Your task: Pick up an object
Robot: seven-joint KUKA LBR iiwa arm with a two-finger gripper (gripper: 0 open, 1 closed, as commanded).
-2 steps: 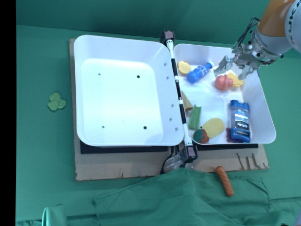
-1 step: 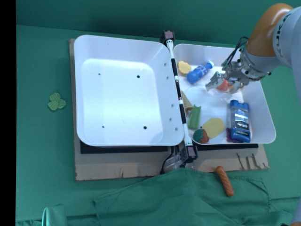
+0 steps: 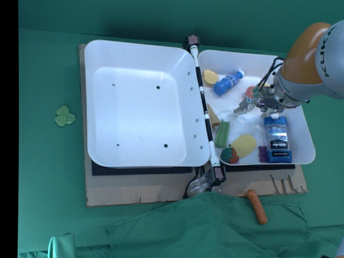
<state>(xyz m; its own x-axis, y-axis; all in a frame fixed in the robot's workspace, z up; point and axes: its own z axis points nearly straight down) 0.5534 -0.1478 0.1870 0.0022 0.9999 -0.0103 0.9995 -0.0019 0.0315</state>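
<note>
While toys crowd the right bin (image 3: 301, 117), fingers (image 3: 240, 108) hover.

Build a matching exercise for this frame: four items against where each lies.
Items:
1. blue bottle
2. blue carton
3. orange carrot-like toy
4. green leaf-shaped piece

Places:
A. on the green cloth, below the bins
B. right bin, far end near the divider
C. on the green surface, left of the left bin
D. right bin, near right side, below the end effector

Pairs: 1-B, 2-D, 3-A, 4-C
</note>
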